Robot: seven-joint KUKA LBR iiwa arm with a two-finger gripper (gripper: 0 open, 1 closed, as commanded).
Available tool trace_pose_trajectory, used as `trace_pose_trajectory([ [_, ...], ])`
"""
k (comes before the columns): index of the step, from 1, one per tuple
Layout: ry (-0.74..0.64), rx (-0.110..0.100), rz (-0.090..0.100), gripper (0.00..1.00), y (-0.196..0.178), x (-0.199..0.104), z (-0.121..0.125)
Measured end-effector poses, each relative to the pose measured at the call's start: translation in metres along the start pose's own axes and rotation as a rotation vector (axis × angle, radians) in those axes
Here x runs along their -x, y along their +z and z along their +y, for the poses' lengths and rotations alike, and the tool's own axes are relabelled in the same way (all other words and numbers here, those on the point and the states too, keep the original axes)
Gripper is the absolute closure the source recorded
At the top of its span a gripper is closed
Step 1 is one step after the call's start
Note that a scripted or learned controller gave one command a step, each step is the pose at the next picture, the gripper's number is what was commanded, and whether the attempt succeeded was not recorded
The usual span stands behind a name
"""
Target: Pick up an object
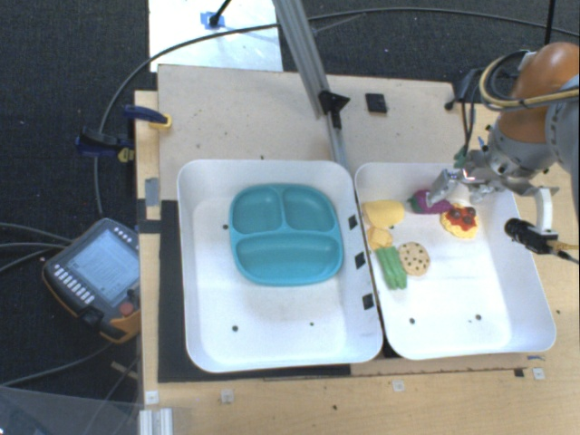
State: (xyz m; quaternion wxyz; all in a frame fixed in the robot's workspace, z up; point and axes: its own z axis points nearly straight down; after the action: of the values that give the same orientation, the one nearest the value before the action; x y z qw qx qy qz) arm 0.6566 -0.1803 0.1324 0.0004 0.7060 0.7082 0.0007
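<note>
Two white bins side by side on the bench: left bin [204, 333], right bin [507, 329]. One teal divided plate [286, 235], in three compartments, lying in the left bin toward its far edge. Five small toy foods in the right bin: a yellow piece [384, 213] and a smaller yellow piece [379, 237] along its left wall, a green piece [391, 267], a round speckled cookie [415, 258] just beside it, and a pizza-like disc [460, 222] nearer the far edge. One purple item [426, 201] by the gripper [446, 187]. Arm reaching in over the right bin's far right corner, wrist bent down. Gripper low, at the purple item; whether spread or closed cannot be told.
</note>
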Motion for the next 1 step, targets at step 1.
trace_pose_trajectory([
  [1,-0.003,0.006,-0.003,1.00,-0.0131,0.0005,0.0016],
])
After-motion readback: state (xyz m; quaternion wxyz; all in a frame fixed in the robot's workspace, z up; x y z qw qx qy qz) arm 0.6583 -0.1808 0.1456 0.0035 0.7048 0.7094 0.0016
